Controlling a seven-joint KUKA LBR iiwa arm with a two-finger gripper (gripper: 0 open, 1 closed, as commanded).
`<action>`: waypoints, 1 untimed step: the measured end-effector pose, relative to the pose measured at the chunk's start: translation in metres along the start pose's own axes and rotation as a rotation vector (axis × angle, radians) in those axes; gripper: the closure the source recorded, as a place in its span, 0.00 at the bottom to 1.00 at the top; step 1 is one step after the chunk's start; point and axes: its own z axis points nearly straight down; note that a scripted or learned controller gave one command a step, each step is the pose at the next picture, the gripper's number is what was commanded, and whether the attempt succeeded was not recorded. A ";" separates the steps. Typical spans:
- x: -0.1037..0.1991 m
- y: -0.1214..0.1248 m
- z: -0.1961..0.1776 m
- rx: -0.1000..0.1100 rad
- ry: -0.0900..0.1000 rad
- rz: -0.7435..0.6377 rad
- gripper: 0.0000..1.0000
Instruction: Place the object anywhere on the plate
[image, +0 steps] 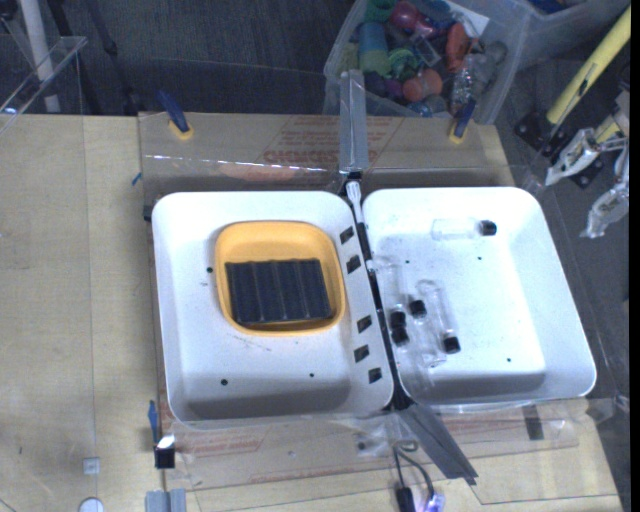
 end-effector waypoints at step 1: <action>-0.002 0.000 0.067 -0.006 0.005 -0.320 0.00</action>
